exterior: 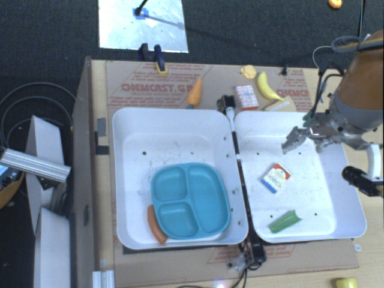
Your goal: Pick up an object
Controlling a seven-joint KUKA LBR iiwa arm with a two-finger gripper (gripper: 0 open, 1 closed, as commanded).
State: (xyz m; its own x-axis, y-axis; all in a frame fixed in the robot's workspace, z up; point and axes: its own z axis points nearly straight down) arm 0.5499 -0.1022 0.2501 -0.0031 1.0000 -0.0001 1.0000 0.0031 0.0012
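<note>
- End effector [295, 140] sits low over the upper part of the right bin [354, 224], arm coming in from the right. I read nothing between its fingers; how far apart they stand I cannot tell from this angle.
- Nearest candidate: small card box [276, 177], white with red and blue, lying flat on the bin floor below and a little left of the end effector, apart from it.
- Further down the same bin: green piece [284, 221], near the front wall, untouched.
- Left bin [120, 161] holds a blue divided tray [191, 200] with an orange sausage-shaped item [156, 224] touching its lower left edge.
- On the worktop behind the bins: a carrot [194, 92], a small box [246, 96], a banana [266, 86].
- Progress, my judgement: nothing lifted yet. Left to do: line up over one object, close on it, raise it clear.
</note>
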